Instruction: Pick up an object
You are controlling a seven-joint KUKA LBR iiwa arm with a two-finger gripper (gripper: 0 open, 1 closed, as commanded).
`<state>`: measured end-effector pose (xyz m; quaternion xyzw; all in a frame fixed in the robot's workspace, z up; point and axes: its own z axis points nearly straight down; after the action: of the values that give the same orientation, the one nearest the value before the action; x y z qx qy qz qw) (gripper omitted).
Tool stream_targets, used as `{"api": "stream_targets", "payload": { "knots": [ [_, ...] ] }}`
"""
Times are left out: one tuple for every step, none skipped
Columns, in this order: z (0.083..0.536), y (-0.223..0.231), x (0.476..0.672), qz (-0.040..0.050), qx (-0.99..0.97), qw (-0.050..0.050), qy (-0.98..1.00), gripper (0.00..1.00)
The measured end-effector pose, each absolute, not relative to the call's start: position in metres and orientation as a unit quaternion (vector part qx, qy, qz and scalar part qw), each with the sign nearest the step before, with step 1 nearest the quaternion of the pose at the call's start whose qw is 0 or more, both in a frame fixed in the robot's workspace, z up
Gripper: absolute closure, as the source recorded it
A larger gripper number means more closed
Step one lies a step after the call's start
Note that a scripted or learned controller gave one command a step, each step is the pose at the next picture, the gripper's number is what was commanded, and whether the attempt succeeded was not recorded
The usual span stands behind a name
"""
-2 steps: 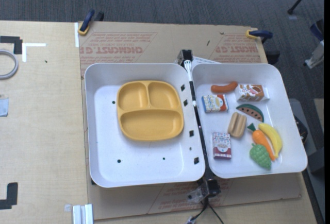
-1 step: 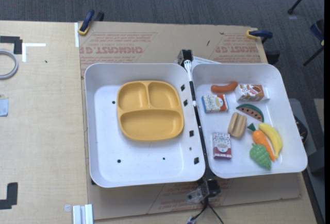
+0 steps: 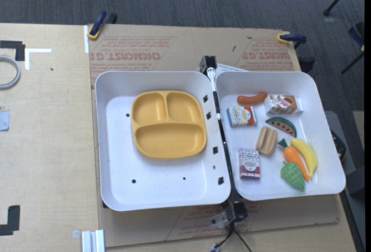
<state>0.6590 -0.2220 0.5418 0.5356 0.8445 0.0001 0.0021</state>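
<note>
The right bin (image 3: 324, 123) holds several toy foods. A red sausage (image 3: 252, 98) lies at its back, beside a small brown carton (image 3: 283, 104). A white and blue carton (image 3: 241, 116) sits left of a watermelon slice (image 3: 282, 126). A bread roll (image 3: 266, 142), a red carton (image 3: 249, 164), a carrot (image 3: 295, 159), a banana (image 3: 306, 154) and a green vegetable (image 3: 293, 177) fill the front half.
The left bin (image 3: 116, 187) carries a yellow divided plate (image 3: 169, 123) toward its back. Both bins rest on a cardboard sheet (image 3: 139, 51) held by blue and yellow clamps (image 3: 97, 25). Clips join the bins along the middle seam (image 3: 217, 129).
</note>
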Motion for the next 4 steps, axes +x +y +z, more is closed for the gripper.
{"api": "stream_targets", "payload": {
  "knots": [
    [0.551,-0.221,0.660,0.0001,0.534,0.004,0.845,1.00],
    [0.560,-0.221,0.662,0.0003,0.533,0.007,0.846,1.00],
    [0.569,-0.220,0.663,0.0003,0.532,0.009,0.847,1.00],
    [0.578,-0.220,0.664,0.0006,0.530,0.012,0.848,1.00]
  ]
}}
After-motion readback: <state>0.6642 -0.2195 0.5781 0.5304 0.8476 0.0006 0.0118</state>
